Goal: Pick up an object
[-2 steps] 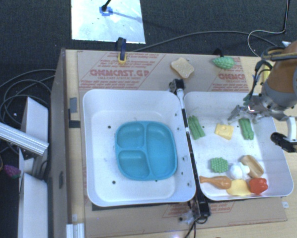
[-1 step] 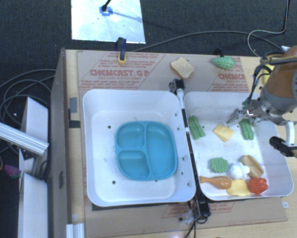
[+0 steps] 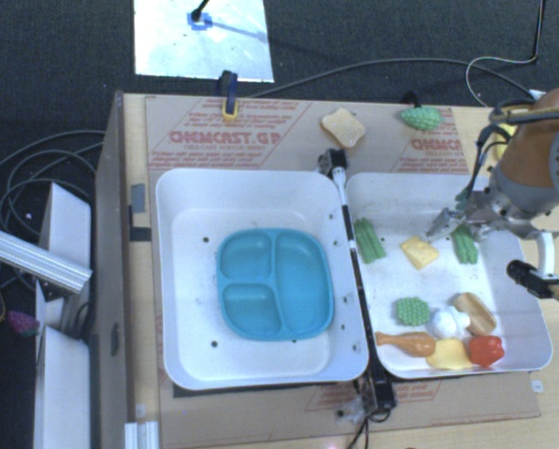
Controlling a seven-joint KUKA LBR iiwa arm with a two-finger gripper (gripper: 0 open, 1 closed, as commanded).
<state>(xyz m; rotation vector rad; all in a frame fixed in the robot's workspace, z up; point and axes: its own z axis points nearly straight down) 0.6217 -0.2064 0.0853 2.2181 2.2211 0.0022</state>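
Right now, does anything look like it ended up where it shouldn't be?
Yes. A toast slice and a green bumpy toy lie on the cardboard behind the bins, outside the right bin where the other toy foods sit.

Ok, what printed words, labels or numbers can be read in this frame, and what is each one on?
"CHEMCAST GP": red print on the brown board under the bins, left of centre; reading uncertain.
The same red print on the board's right part, near 480,190, partly covered and too blurred to read.
Smaller red lines beneath both: too small to read.
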